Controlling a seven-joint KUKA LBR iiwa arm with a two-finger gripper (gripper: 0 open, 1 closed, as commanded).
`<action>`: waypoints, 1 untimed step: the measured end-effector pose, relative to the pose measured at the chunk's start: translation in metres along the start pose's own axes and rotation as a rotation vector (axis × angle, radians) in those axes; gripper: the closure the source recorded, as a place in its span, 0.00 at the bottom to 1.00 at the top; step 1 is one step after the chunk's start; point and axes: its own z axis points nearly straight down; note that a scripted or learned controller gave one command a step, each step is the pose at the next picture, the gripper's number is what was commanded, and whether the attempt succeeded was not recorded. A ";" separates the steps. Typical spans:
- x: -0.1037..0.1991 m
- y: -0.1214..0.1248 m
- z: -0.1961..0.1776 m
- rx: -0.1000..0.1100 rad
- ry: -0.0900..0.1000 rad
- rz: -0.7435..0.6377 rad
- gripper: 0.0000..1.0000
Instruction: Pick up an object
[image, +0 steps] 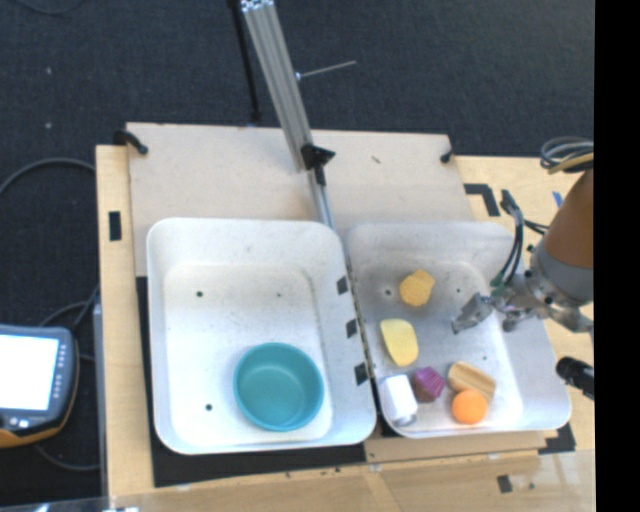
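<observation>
bench bins (170, 250): claw (490, 308) near right bin's (530, 400) edge.

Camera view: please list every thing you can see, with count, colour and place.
Bins: 2, white, side by side on the bench.
Bowl: 1, teal, left bin, near front.
Yellow pieces: 2, right bin, middle.
Cylinder: 1, white, right bin, front left corner.
Purple piece: 1, beside the cylinder.
Block: 1, tan, right bin front.
Ball: 1, orange, below the block.
Screen device: 1, left edge.
Gripper: 1, grey, over the right bin.
</observation>
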 end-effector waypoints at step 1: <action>-0.005 -0.002 0.063 0.001 0.000 0.000 0.00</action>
